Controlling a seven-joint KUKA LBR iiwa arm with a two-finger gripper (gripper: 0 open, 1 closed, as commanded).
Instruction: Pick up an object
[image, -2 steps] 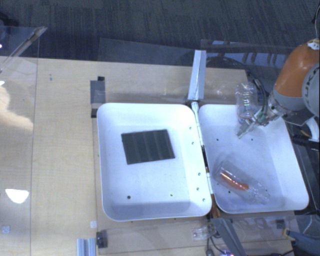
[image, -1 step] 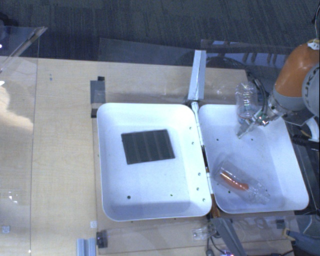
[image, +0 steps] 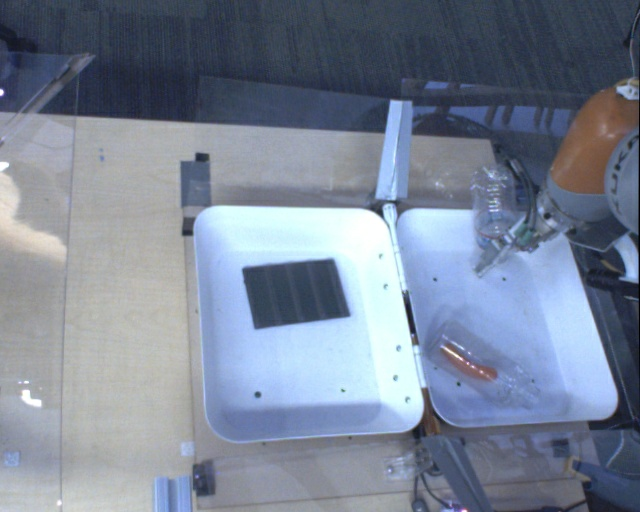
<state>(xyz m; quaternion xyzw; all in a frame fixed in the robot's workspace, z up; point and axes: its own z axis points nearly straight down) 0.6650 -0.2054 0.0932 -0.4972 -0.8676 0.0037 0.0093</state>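
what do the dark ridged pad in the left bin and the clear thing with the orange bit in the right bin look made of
Dark pad: looks like matte rubber or foam, dull charcoal with parallel ridges, no shine. Clear thing: probably thin transparent plastic, see-through with faint glints, an orange-copper piece inside; too blurred to be sure.

Grey arm (image: 622, 190), orange wrist band (image: 590, 140)

The arm (image: 600, 150) is cut off by the right edge, so only its orange band and grey wrist show. The gripper (image: 497, 258), over the right bin's (image: 590, 350) far edge, is too small and blurred to read its fingers. A clear object (image: 493, 205) beside it blurs into the tool; contact cannot be told. Near that bin's front edge, a clear wrapper (image: 512, 385) around an orange piece (image: 466, 362) fades into the white floor.
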